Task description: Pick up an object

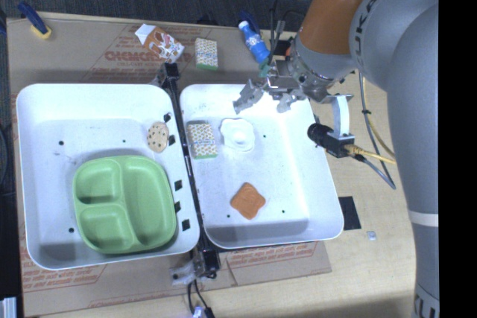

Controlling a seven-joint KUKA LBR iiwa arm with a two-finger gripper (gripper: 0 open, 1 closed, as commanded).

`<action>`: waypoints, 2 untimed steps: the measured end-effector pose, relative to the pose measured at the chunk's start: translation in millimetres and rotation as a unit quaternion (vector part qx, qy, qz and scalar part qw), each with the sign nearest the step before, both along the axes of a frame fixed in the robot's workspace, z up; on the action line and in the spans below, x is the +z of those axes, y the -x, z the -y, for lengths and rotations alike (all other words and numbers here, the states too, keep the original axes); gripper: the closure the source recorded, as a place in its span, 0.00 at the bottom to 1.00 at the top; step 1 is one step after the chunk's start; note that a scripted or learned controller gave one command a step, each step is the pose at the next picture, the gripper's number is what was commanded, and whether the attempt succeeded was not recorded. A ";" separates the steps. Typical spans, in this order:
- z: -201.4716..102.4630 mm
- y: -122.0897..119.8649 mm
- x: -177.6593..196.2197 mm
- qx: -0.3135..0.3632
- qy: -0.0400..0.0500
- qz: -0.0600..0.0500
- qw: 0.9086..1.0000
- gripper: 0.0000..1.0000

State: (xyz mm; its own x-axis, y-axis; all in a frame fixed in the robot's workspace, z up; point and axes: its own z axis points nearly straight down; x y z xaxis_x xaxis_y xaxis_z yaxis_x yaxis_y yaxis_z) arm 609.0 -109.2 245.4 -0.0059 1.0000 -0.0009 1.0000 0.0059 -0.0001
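- Cardboard covers the counter under two white bins.
- Gripper hovers over the right bin, fingers spread, holding nothing.
- Approach step: next it should descend on the white cup just below.
- Beside the cup: patterned packet, orange cracker.
- Left bin: green tray, speckled cookie.

Two white bins on brown cardboard printed with red lettering. Pale green divided plate. Tan cookie speckled with dark dots. Orange waffle-textured square. White cup. Green-and-white checked packet, another like it on the cardboard. Blue bottle. Grey arm with orange band. Silvery metal end effector.
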 end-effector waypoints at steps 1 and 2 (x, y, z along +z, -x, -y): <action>11.5 56.9 -154.3 0.000 -0.001 -0.003 1.000 0.00; -6.7 117.2 -154.1 0.000 -0.001 -0.003 1.000 0.00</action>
State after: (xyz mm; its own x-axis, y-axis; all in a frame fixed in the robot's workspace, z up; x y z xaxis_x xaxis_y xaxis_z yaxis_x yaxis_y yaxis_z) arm 491.8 -102.6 91.3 -0.0068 1.0000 0.0014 1.0000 0.0068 -0.0051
